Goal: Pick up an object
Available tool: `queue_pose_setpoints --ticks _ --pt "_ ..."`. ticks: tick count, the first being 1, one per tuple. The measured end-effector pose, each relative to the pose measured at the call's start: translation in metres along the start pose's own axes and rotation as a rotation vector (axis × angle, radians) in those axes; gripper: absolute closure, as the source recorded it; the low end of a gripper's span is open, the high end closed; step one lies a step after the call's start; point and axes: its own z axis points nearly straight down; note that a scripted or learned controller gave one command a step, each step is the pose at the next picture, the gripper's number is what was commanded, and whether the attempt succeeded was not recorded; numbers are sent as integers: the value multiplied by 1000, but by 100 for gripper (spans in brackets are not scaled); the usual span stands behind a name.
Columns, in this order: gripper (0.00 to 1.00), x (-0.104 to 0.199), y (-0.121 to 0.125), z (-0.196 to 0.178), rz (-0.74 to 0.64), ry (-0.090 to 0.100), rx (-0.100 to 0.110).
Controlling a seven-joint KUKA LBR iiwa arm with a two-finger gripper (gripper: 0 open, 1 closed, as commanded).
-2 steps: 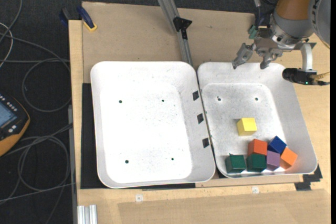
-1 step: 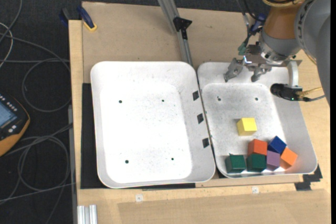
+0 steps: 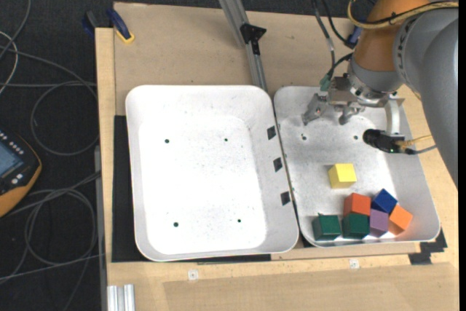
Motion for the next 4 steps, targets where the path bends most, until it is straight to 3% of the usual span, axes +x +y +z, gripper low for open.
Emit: queue_pose_setpoints --ticks 1,3,4 --pt "100 0 3 -16 0 0 -9" --pt "100 -7 -2 -120 -1 -3 -15" --pt "100 45 -33 -132 -5 2 -6"
